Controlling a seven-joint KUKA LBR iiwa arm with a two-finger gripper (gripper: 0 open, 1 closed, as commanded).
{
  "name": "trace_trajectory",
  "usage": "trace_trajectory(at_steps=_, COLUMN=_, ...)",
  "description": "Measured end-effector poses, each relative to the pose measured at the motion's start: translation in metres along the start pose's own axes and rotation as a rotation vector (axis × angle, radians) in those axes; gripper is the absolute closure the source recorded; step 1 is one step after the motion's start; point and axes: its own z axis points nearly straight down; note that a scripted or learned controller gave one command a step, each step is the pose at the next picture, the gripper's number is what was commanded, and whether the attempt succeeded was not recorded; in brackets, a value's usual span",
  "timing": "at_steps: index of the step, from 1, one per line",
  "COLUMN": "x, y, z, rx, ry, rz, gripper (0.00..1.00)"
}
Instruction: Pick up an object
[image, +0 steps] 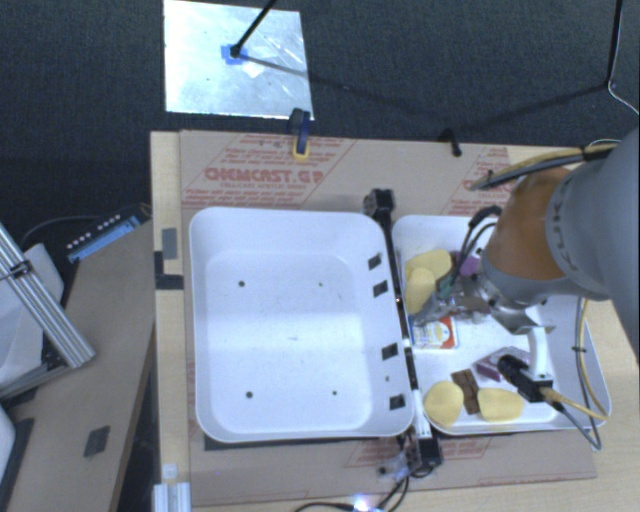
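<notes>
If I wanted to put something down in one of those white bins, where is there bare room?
The left bin is bare floor from wall to wall. The right bin is crowded: yellow lumps near the divider, a small packet, two more yellow pieces at the near edge, and the arm above them.

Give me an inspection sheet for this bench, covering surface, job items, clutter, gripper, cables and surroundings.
Surface: brown bench board printed with red lettering, bearing the left bin and the right bin side by side.
Job's things: in the right bin, yellow rounded pieces near the top and near the bottom, a red and white packet, a small brown block.
Clutter: yellow clamp at the board's far edge.
Gripper: gripper low in the right bin among the items; fingers hidden.
Cables: black cable across the dark floor; yellow cable by the right bin.
Surroundings: shiny metal plate, aluminium frame at left.
</notes>
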Motion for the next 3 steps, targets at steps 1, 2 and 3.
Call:
trace_trajectory(at_steps=1, x=-0.001, y=0.001, z=-0.013, rx=-0.006, ry=0.002, rz=0.004, gripper=1.00)
trace_trajectory(at_steps=2, x=0.048, y=0.028, z=-0.166, rx=-0.008, ry=0.004, rz=-0.003, gripper=1.00)
trace_trajectory(at_steps=3, x=0.132, y=0.023, z=-0.148, rx=0.012, ry=0.007, rz=-0.004, gripper=1.00)
